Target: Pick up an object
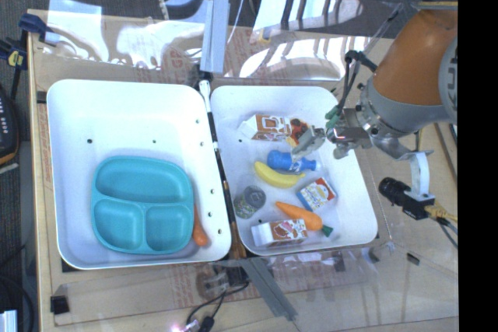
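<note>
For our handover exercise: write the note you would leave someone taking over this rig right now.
Gripper: over the right bin, above the blue bottle; nothing visibly held.
Right bin: two cartons, small carton, banana, carrot, grey can.
Left bin: teal tray, an orange piece beside it.
Done: nothing lifted.
Left: grasp one object and raise it.

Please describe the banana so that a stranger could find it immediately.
Look in the right white bin, near its middle. The banana lies just below the blue bottle and left of a small carton. It is the only yellow, curved thing there.
</note>
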`<act>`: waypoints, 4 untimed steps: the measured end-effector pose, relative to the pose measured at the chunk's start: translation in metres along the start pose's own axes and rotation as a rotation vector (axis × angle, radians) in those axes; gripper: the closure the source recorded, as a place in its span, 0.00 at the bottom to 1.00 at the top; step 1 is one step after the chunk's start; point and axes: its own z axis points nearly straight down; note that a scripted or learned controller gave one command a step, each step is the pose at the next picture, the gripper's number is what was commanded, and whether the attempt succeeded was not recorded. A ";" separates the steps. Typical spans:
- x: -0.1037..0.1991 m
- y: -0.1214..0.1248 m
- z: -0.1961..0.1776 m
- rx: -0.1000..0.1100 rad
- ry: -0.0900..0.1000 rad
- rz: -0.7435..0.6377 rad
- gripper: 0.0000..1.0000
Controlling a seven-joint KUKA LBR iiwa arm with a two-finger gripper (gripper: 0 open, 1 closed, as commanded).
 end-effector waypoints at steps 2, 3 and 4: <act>-0.005 0.056 0.170 -0.006 -0.002 -0.136 0.00; 0.008 -0.017 0.183 -0.004 0.000 -0.350 0.00; 0.008 -0.016 0.173 -0.006 -0.001 -0.354 1.00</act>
